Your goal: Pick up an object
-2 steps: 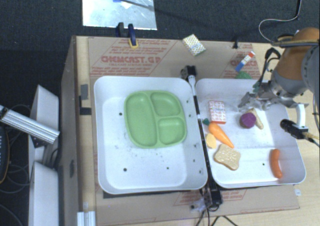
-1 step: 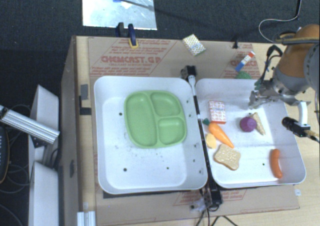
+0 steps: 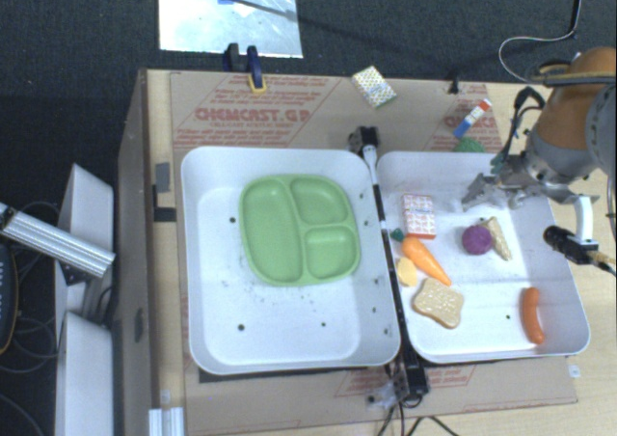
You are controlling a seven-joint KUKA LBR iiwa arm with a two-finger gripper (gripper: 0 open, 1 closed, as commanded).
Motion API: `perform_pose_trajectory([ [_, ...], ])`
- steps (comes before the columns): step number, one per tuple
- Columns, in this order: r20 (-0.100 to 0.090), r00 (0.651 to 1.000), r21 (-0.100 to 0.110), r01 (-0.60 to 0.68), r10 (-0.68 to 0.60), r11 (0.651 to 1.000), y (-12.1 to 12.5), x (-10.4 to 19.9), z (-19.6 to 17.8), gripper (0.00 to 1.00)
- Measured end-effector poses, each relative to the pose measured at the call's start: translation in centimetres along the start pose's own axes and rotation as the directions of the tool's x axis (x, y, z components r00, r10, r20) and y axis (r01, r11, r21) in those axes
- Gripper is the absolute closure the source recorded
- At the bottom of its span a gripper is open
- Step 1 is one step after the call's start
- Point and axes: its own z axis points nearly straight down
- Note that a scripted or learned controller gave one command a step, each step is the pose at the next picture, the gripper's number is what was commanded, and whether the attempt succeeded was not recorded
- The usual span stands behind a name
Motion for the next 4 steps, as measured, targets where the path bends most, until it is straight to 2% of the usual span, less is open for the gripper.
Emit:
perform_pose_trajectory([
  [1, -0.003, 1.000, 0.006, -0.001, 0.001, 1.000, 2.82, 0.07, 1.00, 0.00],
  [4, -0.003, 1.000, 0.006, 0.001, -0.001, 1.000, 2.81, 0.12, 1.06, 0.00],
])
